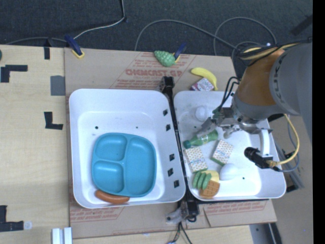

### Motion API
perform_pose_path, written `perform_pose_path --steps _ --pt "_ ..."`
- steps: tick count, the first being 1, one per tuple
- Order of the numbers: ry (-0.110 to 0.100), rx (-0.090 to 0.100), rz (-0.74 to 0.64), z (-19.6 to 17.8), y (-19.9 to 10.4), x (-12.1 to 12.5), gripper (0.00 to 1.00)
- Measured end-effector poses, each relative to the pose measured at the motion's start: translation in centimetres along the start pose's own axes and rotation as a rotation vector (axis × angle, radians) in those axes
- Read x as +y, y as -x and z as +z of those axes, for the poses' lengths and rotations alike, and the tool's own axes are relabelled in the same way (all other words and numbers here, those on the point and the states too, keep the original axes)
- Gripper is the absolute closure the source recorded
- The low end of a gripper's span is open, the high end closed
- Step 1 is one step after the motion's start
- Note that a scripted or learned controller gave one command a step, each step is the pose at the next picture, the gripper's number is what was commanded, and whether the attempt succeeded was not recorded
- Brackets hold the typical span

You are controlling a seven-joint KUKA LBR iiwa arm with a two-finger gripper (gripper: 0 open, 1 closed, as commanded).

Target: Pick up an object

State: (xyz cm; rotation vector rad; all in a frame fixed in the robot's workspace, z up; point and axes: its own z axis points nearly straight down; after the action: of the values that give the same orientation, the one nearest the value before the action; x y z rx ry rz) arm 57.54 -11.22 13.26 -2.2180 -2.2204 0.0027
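Note:
My gripper (224, 122) hangs low over the right bin (264, 189), below the grey arm with its orange band (259, 83). Just left of it lies a clear bottle with a green end (201, 138), on its side. A small white round thing (202, 113) sits above the bottle. Below the gripper lie two checkered wafer packets (222, 152) (197, 159), a white lump (231, 172) and a green and yellow toy (206, 182). No object is visible between its fingers.
The left bin (81, 105) holds a blue divided plate (124, 164) and an orange sausage (111, 197) at its front wall. Behind the bins lie a banana (204, 75), a green toy (165, 58) and a small packet (203, 85). Cables run along the back.

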Motion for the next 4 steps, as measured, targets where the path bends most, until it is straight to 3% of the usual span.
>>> perform_pose_path --steps 1,2,3,4 --pt "0.021 -0.006 -0.001 4.2 2.6 -3.4 0.0" --pt "0.009 -0.002 -0.001 4.6 0.6 5.6 0.0" --pt "0.007 -0.003 0.0 4.6 -1.2 4.3 0.0" --pt "0.006 -0.003 0.0 3.7 -1.2 4.3 1.0"
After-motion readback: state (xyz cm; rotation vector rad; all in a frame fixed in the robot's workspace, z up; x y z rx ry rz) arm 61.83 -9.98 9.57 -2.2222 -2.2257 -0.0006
